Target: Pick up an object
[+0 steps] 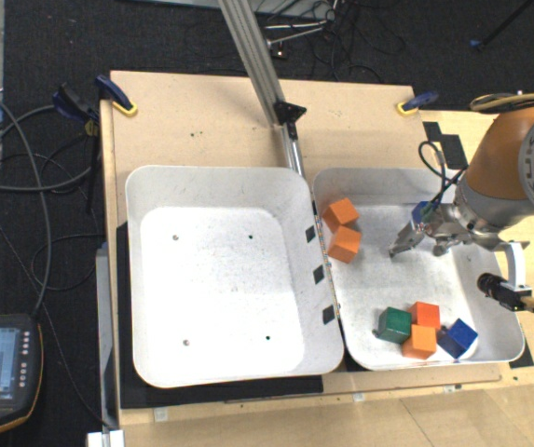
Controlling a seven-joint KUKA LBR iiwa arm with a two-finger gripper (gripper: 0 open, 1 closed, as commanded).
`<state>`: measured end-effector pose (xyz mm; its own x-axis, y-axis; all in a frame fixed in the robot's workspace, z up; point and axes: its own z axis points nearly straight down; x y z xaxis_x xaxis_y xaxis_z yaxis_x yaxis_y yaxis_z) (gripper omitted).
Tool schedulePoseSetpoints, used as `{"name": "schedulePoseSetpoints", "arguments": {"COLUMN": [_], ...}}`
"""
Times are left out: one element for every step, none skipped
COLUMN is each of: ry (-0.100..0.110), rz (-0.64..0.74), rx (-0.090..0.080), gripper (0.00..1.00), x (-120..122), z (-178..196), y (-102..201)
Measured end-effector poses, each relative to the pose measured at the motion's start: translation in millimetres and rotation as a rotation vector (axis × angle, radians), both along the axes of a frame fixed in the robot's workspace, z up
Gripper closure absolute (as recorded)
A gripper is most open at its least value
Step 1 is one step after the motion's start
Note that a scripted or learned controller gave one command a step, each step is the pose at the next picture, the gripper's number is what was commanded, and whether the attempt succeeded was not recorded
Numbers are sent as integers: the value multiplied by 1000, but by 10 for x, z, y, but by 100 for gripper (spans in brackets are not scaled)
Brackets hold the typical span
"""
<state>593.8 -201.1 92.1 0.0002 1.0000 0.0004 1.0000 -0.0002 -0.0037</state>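
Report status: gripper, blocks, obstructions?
Gripper above right white bin, holding nothing. Two orange cube blocks by the divider; green, orange, blue cubes clustered at near edge. Nothing in between.

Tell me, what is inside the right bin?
The right bin holds two orange blocks near its left wall, and a green block, two orange ones and a blue one together in front.

Arm (518, 170) cut off by the right edge; only the wrist end is visible. Gripper (406, 243) small and dark against the right bin (378, 194); whether it is parted or closed is unreadable. Lower orange block (420, 341) partly covers the red-orange block (426, 314) behind it. Handheld screen (1, 371) cut by the left edge at the lower left, display too small to read.
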Motion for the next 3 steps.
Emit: {"name": "schedulePoseSetpoints", "arguments": {"ry": [-6,-9,-11], "rz": [-1,2,3], "rx": [-2,-2,-3], "gripper": [100,100,100], "x": [16,14,77], "z": [137,571,1018], "y": [-7,18,47]}}
